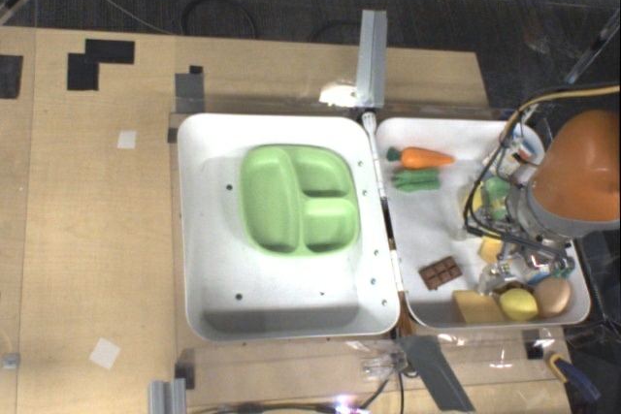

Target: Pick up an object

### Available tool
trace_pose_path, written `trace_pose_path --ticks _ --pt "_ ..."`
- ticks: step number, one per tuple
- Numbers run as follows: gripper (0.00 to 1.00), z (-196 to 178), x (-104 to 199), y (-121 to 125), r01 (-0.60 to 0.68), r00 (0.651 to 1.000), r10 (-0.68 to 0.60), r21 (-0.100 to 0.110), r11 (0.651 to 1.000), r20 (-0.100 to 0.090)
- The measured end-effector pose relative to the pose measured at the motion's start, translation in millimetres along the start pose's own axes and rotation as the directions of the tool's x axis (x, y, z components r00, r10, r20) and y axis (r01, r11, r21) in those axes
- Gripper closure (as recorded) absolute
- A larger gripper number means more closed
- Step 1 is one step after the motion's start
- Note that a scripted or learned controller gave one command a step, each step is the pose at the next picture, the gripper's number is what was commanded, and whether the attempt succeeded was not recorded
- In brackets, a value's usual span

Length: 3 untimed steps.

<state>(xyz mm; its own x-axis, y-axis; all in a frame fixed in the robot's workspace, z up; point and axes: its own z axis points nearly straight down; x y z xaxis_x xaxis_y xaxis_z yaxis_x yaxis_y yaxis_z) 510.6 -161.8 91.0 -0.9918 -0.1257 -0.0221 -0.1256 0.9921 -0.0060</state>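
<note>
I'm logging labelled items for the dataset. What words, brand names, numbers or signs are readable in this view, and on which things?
None: no readable text anywhere.
The green tray, carrot, chocolate piece and lemon bear no print.
The black squares on the bench are plain shapes, not characters.

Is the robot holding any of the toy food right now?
I can't tell. The tool hangs low in the right bin over the lemon and egg, and the arm hides its tip.

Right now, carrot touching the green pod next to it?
Cannot tell. Camera view shows the carrot directly above the green pod, edges meeting without a plain gap.
</note>
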Motion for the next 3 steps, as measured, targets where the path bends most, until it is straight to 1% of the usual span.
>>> trace_pose_path --ticks 1,2,3 --pt "0.0 -0.8 10.4 11.8 0.076 0.997 -0.076 0.004 0.997 0.002" --pt "0.0 0.3 -11.9 -10.9 0.488 0.873 -0.488 -0.005 0.873 -0.004" --pt "0.0 -0.4 3.2 -2.9 0.472 0.881 -0.472 0.001 0.881 0.001"
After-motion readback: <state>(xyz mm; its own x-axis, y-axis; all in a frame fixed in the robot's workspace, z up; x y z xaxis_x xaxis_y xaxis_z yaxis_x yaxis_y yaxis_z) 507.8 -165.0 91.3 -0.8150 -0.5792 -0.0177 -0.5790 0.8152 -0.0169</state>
